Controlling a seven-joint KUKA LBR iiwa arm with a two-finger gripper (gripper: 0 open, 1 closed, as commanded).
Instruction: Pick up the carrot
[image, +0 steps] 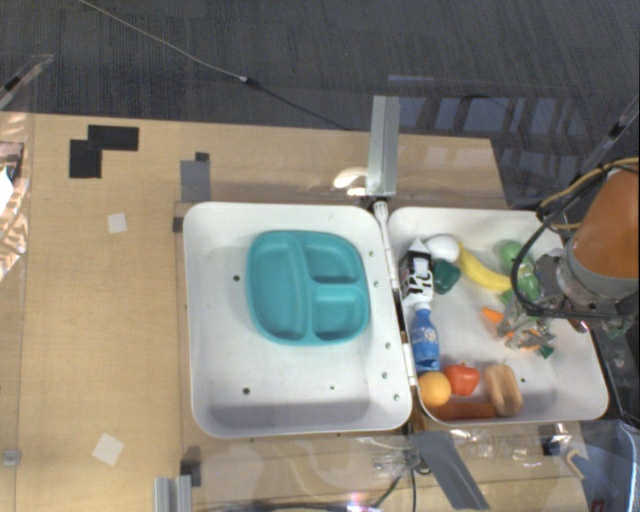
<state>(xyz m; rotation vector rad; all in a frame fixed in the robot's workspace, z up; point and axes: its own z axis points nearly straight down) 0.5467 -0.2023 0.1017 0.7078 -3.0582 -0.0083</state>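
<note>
The carrot (491, 316) is a small orange piece lying on the floor of the right bin (580, 400), right of centre. My gripper (526, 334) hangs low over that bin, just right of the carrot, reaching in from the right under the arm's orange band (610, 235). Small orange and green bits show around the gripper's tip, and I cannot make out what they are. Whether the gripper touches the carrot is unclear.
A yellow banana (483, 270), a green item (445, 277) and a white-and-black bottle (418, 270) lie at the right bin's back. A blue bottle (424, 340), an orange (434, 387), a red tomato (462, 378) and a bun (503, 388) crowd its front left. The left bin (215, 390) holds a teal divided plate (305, 287).
</note>
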